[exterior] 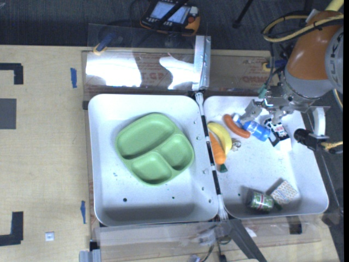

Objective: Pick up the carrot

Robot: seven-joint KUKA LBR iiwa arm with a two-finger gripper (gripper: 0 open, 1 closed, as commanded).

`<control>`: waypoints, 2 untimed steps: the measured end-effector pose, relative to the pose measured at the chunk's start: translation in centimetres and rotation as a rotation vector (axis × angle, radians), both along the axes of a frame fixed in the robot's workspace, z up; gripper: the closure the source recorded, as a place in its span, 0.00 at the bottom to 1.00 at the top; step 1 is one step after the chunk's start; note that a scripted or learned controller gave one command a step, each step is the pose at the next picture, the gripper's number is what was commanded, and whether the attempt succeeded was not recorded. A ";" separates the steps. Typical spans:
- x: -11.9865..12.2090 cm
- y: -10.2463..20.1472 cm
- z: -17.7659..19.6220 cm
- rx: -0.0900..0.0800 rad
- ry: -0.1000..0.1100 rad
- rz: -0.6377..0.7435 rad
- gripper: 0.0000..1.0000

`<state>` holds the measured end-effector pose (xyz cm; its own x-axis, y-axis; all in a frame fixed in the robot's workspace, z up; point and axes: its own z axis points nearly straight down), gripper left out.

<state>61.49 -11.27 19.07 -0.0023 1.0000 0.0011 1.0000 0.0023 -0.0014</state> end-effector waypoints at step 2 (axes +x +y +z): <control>1.1 -1.1 6.5 -0.002 -0.002 -0.327 0.00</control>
<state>62.59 -12.36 25.55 0.3190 0.9477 -0.0008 0.9477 -0.3190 0.0014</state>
